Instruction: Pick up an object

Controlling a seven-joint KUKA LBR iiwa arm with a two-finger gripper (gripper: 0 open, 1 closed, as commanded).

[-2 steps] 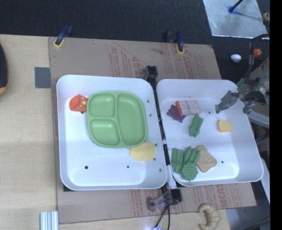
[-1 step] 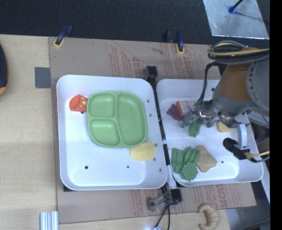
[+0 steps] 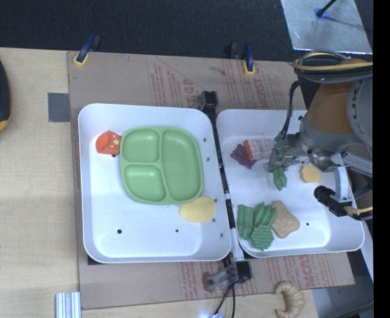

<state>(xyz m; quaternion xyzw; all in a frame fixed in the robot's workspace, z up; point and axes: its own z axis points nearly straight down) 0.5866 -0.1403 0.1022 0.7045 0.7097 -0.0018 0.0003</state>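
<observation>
My gripper (image 3: 279, 164) hangs over the right bin (image 3: 327, 244), near its middle. A small dark green thing (image 3: 279, 178) sits right below its fingertips; whether it is gripped I cannot tell. A purple piece (image 3: 239, 155) and an orange piece (image 3: 248, 148) lie to the gripper's left. A pale yellow piece (image 3: 310, 173) lies to its right. A green leafy bunch (image 3: 257, 221) and a tan cracker-like piece (image 3: 284, 221) rest at the bin's front.
The left bin (image 3: 95, 230) holds a green divided plate (image 3: 162, 164), a red piece (image 3: 107, 142) at its left and a yellow piece (image 3: 197, 209) at its front right. A tan curled thing (image 3: 290, 299) lies outside on the bench front.
</observation>
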